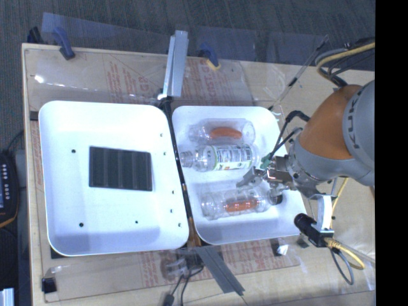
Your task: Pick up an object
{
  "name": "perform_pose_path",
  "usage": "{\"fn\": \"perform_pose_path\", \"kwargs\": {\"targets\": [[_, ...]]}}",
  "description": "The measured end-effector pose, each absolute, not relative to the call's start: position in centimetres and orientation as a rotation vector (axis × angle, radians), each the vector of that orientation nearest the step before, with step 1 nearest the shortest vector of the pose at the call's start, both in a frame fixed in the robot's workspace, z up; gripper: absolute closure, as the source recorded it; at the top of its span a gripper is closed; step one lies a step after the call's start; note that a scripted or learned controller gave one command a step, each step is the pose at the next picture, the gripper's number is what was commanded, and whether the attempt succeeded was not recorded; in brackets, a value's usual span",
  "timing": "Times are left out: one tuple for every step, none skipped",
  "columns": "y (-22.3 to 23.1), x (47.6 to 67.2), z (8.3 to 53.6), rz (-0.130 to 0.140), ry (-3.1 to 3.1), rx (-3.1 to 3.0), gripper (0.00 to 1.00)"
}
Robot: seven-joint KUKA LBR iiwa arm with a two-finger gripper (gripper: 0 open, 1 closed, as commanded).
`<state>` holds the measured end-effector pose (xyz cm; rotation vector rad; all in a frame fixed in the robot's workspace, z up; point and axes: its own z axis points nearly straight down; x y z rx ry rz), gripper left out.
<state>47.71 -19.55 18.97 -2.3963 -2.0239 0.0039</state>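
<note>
Bottles lie in the right bin [271, 123], three clear plastic ones on their sides, stacked from its far edge to its near edge. The bottle with an orange label [222, 132] rests nearest the bin's far wall. The bottle with a white printed label [220, 157] lies across the bin's middle, its cap end pointing toward the left bin [64, 126]. The third bottle, with a reddish label [234, 204], sits closest to the bin's near wall.

The gripper [258, 173] reaches over the right rim of the right bin, low between the middle bottle and the reddish-label bottle, just beside the base end of the white-label one. Whether its fingers are spread or closed cannot be made out at this angle, and no bottle is seen between them. Behind it, outside the bin's right wall, the grey arm with its orange band [325, 129] bends over the counter [95, 69].

The left bin touches the right bin along their shared edge and carries a dark ribbed rectangle [120, 168] on its floor. A metal bar [174, 62] stands beyond the far end of that shared edge.
</note>
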Motion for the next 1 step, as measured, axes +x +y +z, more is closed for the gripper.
{"fn": "perform_pose_path", "kwargs": {"targets": [[-18.09, 54.71, 11.02, 0.006, -2.186, -2.249, 0.00]]}}
